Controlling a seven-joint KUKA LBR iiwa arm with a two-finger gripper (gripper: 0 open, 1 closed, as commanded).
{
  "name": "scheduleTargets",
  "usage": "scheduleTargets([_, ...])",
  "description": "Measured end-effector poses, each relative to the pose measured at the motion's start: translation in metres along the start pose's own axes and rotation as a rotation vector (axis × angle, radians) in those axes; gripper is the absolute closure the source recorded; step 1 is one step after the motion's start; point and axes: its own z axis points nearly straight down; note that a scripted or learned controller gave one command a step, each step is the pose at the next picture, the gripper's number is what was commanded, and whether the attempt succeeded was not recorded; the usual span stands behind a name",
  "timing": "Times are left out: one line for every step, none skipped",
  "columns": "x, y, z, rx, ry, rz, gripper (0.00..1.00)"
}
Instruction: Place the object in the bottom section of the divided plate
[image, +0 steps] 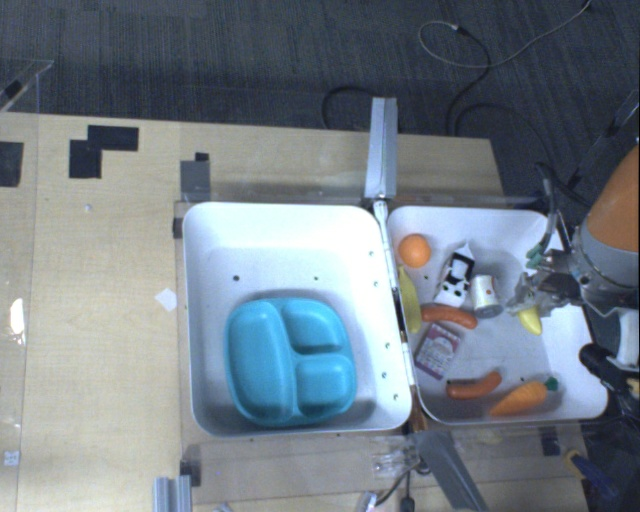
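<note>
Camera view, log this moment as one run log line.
claw: low in right bin, by yellow item | divided plate: left bin, nothing on it | placement: not done

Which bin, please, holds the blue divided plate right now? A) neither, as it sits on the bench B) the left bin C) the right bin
B: the blue divided plate lies inside the left bin, while the toy foods sit in the right bin.

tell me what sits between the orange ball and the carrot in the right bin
In the camera view, between the orange ball and the carrot lie two sausages and a small packet.
</note>
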Motion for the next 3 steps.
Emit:
scheduleTargets([-0.001,-0.018,0.061,0.002,0.001,0.138,1.0])
scheduleTargets([0.078,0.04,0.023,0.001,0.002,0.093,1.0])
scheduleTargets([0.141,0.105,0.023,-0.001,0.001,-0.211,1.0])
